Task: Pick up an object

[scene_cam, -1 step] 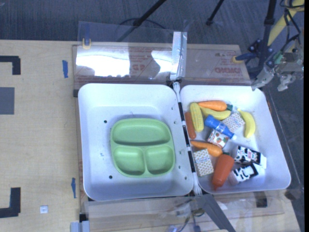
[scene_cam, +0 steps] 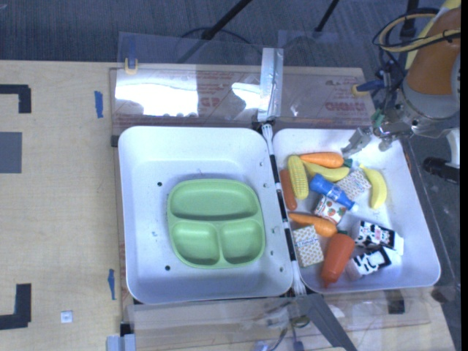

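Wooden tabletop [scene_cam: 58, 218] carries two white bins; the left bin [scene_cam: 139, 159] holds a green tray [scene_cam: 216, 221]. Nothing is picked yet: the toys all lie in the right bin [scene_cam: 420, 258]. The gripper [scene_cam: 360, 143] hovers at its far edge, jaws apparently slightly parted and holding nothing. Just below-left lies a carrot [scene_cam: 322, 159], with a banana [scene_cam: 377, 186] below.

Red lettering behind the bins, too blurred to be read

Reddish print is seen on the clear panel [scene_cam: 322, 93] behind the right bin [scene_cam: 417, 218]; no word, brand or number can be made out.
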`<state>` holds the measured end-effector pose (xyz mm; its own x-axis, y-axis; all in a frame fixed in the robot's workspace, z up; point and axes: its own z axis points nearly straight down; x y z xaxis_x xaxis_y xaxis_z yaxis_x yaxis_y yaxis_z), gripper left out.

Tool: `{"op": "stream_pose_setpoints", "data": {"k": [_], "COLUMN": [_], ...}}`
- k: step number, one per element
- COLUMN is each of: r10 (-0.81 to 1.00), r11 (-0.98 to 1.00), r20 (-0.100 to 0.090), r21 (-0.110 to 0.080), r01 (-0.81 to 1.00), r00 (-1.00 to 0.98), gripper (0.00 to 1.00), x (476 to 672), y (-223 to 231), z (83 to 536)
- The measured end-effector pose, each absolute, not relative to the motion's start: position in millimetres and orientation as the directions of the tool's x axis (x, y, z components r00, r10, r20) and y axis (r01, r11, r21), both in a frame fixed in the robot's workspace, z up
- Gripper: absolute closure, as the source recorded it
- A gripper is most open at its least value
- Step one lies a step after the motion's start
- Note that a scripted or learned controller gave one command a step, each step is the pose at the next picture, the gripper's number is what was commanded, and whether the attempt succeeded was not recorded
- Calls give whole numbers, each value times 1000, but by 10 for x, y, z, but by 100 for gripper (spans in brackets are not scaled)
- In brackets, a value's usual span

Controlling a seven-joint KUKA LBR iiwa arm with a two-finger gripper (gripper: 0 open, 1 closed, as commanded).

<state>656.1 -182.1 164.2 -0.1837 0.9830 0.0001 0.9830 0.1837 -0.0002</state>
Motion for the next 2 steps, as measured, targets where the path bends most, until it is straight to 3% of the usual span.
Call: {"op": "stream_pose_setpoints", "data": {"k": [1, 2], "r10": [988, 988], "r11": [154, 154], "r20": [7, -6], "r21": [18, 29], "r01": [988, 988], "r00": [-154, -154], "gripper": [0, 100], "x": [6252, 6280], "y": [-2140, -2169], "z": [952, 1087]}}
